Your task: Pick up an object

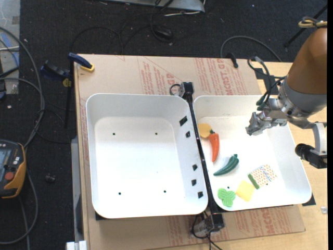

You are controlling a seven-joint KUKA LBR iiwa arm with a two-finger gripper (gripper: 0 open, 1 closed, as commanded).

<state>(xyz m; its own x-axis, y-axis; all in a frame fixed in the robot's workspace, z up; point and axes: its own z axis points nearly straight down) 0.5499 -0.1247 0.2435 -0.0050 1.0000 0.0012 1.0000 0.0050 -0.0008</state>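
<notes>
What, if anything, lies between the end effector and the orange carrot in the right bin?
Nothing visible does. The end effector hangs over the right bin's upper part, and the orange carrot lies to its left near the divider. Between them is bare white bin floor; the green pepper sits lower, off that line.

Bright even overhead light, white bins near glare (soft shadows), slight blur overall.

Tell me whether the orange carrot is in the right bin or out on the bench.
In the bin. The orange carrot lies on the right bin's white floor near its left wall, beside the dark green pepper.
</notes>
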